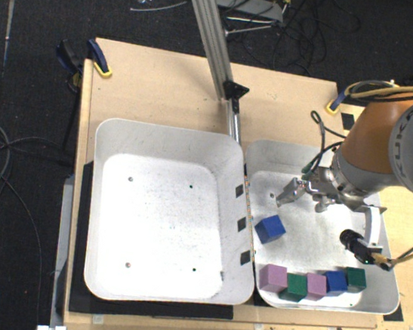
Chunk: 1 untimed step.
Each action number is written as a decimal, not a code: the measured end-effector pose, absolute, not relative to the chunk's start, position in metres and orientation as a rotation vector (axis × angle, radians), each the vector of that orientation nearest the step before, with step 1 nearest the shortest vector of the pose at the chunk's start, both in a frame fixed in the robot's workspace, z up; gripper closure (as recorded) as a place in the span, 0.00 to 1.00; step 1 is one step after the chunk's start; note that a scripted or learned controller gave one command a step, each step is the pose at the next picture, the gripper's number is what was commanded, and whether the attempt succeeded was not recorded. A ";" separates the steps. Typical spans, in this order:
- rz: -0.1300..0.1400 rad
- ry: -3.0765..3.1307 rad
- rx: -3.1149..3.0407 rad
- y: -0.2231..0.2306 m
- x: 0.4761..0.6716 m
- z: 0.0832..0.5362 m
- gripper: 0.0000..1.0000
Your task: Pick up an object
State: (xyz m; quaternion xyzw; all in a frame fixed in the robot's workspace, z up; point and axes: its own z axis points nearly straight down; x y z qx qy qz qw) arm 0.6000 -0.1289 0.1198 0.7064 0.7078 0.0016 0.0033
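Observation:
A blue cube (270, 228) lies alone in the right bin (269, 155), near its left side. Along that bin's front wall stands a row of blocks: a pink one (274, 277), a green one (296, 286), a second pink one (316, 284), a blue one (336, 281) and a dark green one (356, 278). My gripper (307, 195) hangs over the right bin's rear half, up and to the right of the lone blue cube. Its fingers are spread open, with nothing between them.
The left bin (111, 139) stands beside the right one, their rims meeting along the middle. A slanted metal pole (213, 35) comes down from the back toward the bins' shared corner. The arm's grey body and orange band (371, 134) overhang the right bin's rear right.

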 end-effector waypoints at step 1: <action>-0.010 2.212 2.234 -0.213 0.532 0.098 0.00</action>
